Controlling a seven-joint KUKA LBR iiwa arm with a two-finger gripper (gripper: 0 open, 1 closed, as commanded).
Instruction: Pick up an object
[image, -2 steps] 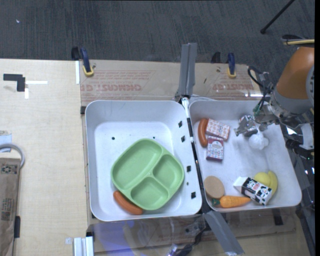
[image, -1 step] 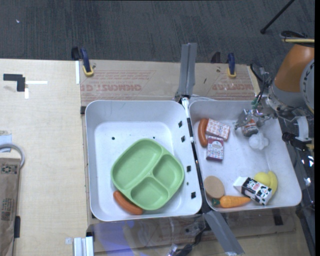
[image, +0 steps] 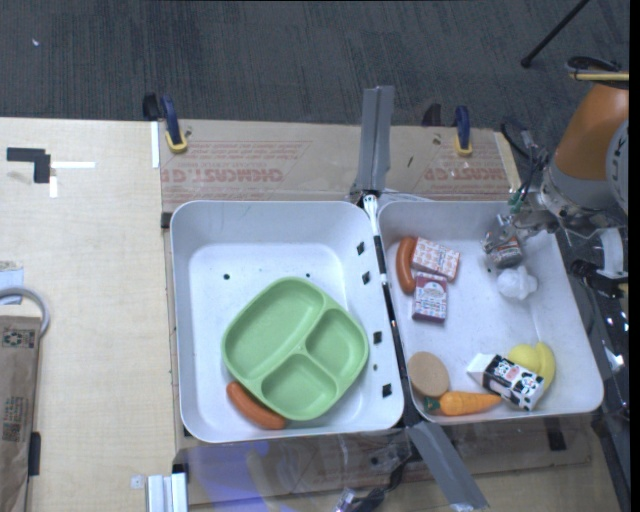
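White crumpled wad (image: 517, 285) is the closest thing to the gripper (image: 503, 246), sitting just in front of it, toward the near rim of the right bin (image: 575, 330). From this angle I honestly can't tell if they're touching or if the gripper is hovering a bit above the bin floor. Also can't tell whether the gripper is spread or closed; the tip is just a dark grey blob from up here, and nothing is clearly in its grip.

Everything else, going off the gripper:
- Two red-and-white packets (image: 434, 277) are off to its left, one just in front of the other, with a red sausage (image: 404, 264) beside them further left.
- Well in front of the gripper, at the near end of the bin: a yellow toy fruit (image: 537, 360) touching a little cow-print carton (image: 511, 381), then a carrot (image: 468, 403) and a round tan thing (image: 429, 374) more to the left.
- Way off to the left, in the left bin (image: 200, 300), there's a green divided plate (image: 295, 348) with an orange sausage (image: 255, 407) poking out from under its near edge.
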